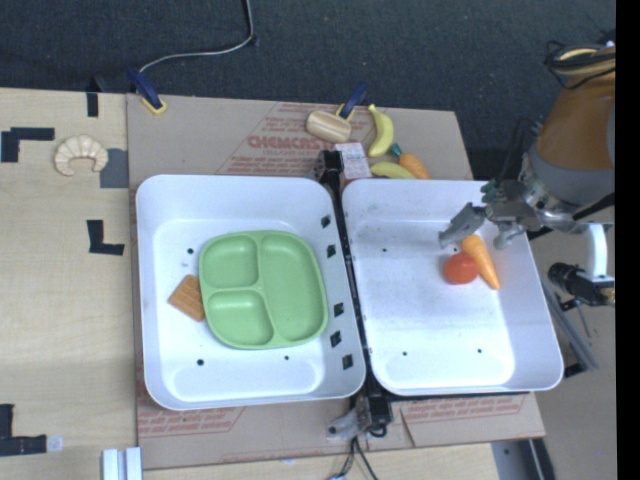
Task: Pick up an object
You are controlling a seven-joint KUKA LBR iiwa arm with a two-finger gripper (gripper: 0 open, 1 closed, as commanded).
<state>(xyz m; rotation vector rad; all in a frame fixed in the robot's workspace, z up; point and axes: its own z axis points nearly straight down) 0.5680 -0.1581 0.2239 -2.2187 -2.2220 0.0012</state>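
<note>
Jaws of the gripper (484,225) are seen spread apart, with nothing caught between them, above the upper right part of the right bin (420,363). One finger (458,226) is angled toward the bin's middle, the other (505,230) lies nearer the right wall. Just below them, on the bin floor, a carrot (482,260) is laid at a slant, touching a tomato (460,269) on its left. The grey arm (570,168) is shown entering from the right. In the left bin (165,208) a green divided plate (264,289) is placed, with a cracker (187,297) tucked at its left edge. Behind the bins, on the counter (60,298), a bread roll (328,125), a banana (381,131) and a croissant (81,154) are visible.
</note>
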